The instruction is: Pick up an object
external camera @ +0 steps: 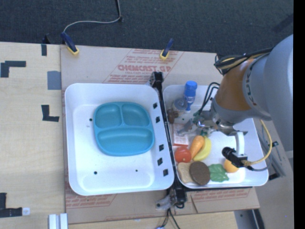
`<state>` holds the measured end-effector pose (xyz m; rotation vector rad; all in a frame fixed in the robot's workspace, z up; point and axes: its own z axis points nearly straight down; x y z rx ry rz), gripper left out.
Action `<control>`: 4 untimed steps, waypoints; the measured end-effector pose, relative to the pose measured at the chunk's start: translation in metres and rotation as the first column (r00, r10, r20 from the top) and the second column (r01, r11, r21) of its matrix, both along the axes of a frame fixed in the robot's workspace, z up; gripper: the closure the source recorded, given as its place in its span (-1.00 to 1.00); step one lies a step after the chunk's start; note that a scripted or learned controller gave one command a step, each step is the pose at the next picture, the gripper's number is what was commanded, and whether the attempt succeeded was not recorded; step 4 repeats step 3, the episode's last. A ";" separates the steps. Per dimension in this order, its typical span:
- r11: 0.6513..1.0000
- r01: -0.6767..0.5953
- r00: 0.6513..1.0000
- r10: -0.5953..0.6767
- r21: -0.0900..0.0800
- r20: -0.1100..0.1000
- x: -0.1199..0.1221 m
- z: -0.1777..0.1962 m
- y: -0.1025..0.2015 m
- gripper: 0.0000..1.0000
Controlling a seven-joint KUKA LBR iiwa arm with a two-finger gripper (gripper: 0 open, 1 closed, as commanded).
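My gripper (199, 124) is low over the middle of the right bin (252, 133), just above the top of an orange carrot (197, 145) that leans against a yellow banana (206, 150). A red tomato (182, 154) lies left of the carrot. Near the front wall sit a brown round cookie (200, 172), a tan bread slice (184, 170), a green leafy piece (218, 173) and an orange fruit (230, 165). A clear bottle with a blue cap (190, 91) stands at the back of the bin. The wrist hides whatever lies directly under the gripper.
The left bin (81, 142) holds a blue divided plate (124, 128). A black divider (162, 123) with clips separates the two bins. The grey arm with its orange band (233, 87) covers the right bin's back right. Cables (259, 151) loop over the bin's right side.
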<state>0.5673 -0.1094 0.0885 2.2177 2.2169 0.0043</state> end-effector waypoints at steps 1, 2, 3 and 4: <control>1.000 -0.001 1.000 0.001 0.000 0.001 0.042 0.000 0.012 -1.00; 1.000 -0.005 1.000 0.005 0.001 -0.021 0.099 -0.003 0.003 -1.00; 1.000 -0.004 1.000 0.004 -0.001 -0.018 0.099 0.007 0.003 1.00; 1.000 -0.004 1.000 0.004 -0.001 -0.018 0.099 0.007 0.003 1.00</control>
